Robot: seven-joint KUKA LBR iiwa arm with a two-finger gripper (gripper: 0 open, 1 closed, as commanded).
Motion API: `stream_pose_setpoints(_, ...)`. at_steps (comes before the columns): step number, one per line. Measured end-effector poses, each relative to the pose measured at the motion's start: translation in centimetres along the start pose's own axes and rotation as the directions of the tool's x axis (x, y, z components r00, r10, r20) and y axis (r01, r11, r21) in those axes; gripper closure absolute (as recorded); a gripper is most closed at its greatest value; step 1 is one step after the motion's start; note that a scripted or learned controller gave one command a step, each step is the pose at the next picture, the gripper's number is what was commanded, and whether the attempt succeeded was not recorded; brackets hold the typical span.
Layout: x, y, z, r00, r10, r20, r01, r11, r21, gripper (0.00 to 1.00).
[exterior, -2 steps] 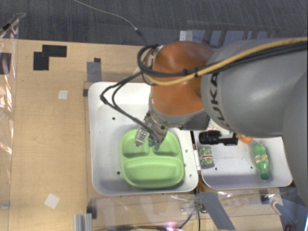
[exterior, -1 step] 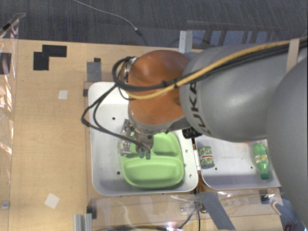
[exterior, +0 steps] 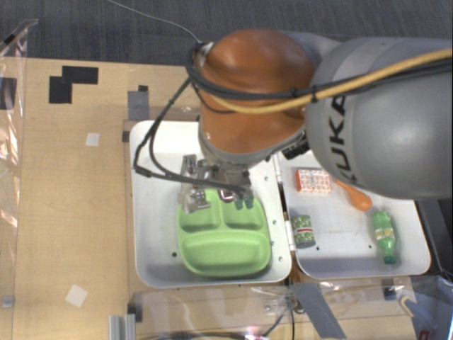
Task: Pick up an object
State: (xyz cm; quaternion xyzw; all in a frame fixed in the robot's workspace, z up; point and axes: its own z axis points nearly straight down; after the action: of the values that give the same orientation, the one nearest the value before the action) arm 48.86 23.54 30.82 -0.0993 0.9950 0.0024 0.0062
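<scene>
Gripper (exterior: 216, 190) sits low over the far rim of the green divided tray (exterior: 225, 239), which lies in the left bin (exterior: 152, 211) at centre frame. From this overhead camera I cannot tell how far the claw is spread or whether it grips anything. I'd aim to straddle one tray wall squarely before lifting. The right bin (exterior: 336, 257) holds a green bottle (exterior: 383, 236), small can (exterior: 303, 230), patterned box (exterior: 313, 181) and orange piece (exterior: 356, 197). Wooden bench (exterior: 64, 211), dark carpet (exterior: 141, 13) above.

One fixed camera looks down slantwise on both bins (exterior: 152, 190), perhaps fairly near.
</scene>
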Motion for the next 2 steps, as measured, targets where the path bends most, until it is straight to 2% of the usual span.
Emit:
stream_pose_setpoints(1, -0.6, -3.0, 6.0, 0.994, 0.106, -0.009, -0.106, 0.994, 0.003, 1.00)
stream_pose_setpoints(2, -0.1, 0.0, 7.8, 0.996, -0.084, -0.007, 0.084, 0.996, 0.000, 1.00)
